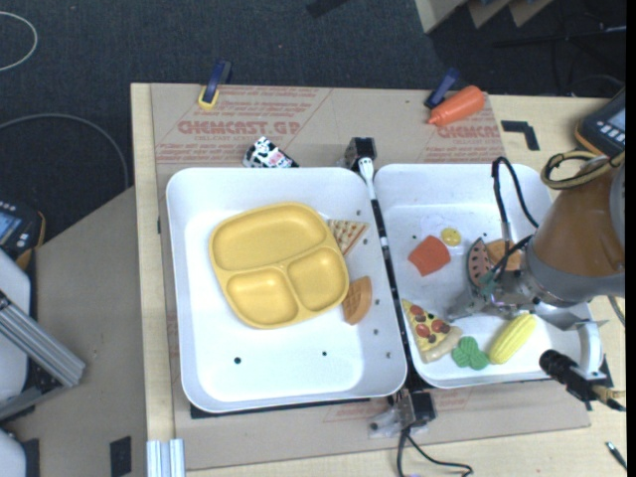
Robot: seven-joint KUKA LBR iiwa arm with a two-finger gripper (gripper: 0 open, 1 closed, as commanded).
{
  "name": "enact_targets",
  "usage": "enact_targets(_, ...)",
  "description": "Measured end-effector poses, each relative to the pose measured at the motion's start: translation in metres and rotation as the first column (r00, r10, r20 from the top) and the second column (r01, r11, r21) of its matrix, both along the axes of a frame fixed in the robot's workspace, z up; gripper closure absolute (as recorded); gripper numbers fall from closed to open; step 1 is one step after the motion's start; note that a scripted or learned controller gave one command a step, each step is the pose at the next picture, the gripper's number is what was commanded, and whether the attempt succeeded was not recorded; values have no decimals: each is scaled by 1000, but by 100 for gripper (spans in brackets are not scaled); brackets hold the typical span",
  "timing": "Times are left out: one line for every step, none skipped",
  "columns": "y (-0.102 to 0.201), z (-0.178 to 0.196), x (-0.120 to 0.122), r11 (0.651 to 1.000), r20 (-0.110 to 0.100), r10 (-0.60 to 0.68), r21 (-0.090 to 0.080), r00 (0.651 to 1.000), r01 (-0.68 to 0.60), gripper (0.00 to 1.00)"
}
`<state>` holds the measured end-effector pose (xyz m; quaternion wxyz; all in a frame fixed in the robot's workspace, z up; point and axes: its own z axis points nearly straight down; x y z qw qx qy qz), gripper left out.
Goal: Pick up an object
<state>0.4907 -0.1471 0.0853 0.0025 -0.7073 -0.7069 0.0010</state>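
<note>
Altogether, two bins (199,296), one yellow tray (278,264), one corn cob (512,336).

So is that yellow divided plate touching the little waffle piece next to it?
Touching. In the camera view, the waffle piece lies against the right edge of the yellow plate in the left bin, with no white gap between them.

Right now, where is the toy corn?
The toy corn lies near the front of the right bin in the camera view, beside the green toy and the pizza slice, just below the gripper.
</note>
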Motion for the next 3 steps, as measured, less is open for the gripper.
enact_targets(0, -1, 0, 1000, 1, 0, 0, 1000, 0, 0)
enact_targets(0, 9, 0, 1000, 4, -1, -1, 1000, 1, 100)
enact_targets(2, 55, 8, 1000, 11, 2, -5, 1000, -2, 100)
